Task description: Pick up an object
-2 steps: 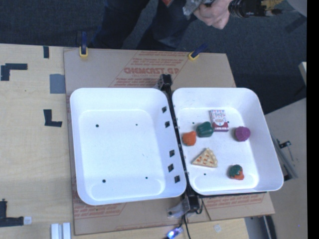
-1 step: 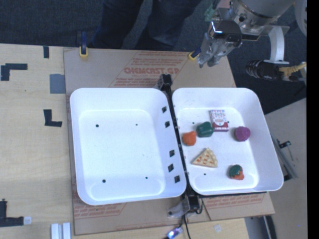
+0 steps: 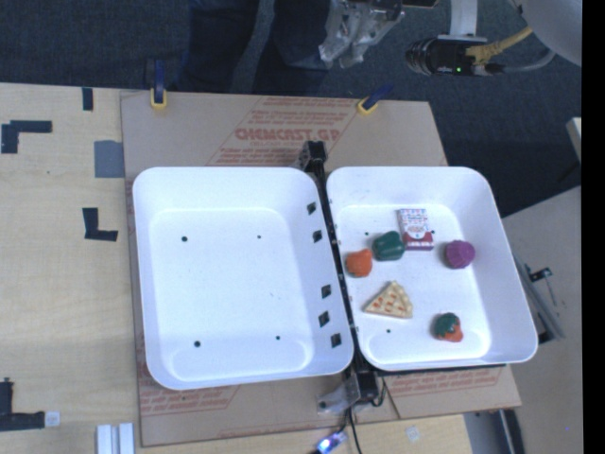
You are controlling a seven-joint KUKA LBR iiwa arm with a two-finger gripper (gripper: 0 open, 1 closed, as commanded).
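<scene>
Two white bins sit side by side on a cardboard sheet (image 3: 284, 135) printed "CHEMCAST GP" in red. Six small things lie in the right bin (image 3: 492, 253): one red-and-white carton (image 3: 415, 228), one dark green piece (image 3: 388, 246), one orange piece (image 3: 358, 264), one purple ball (image 3: 458, 253), one waffle wedge (image 3: 389, 302), one green-and-red piece (image 3: 447, 326). Above the tabletop's far edge hangs the gripper (image 3: 348, 38), carrying nothing; its opening I cannot tell.

Dark blue carpet floor (image 3: 76, 26) behind a pale wooden bench (image 3: 57, 282)
</scene>
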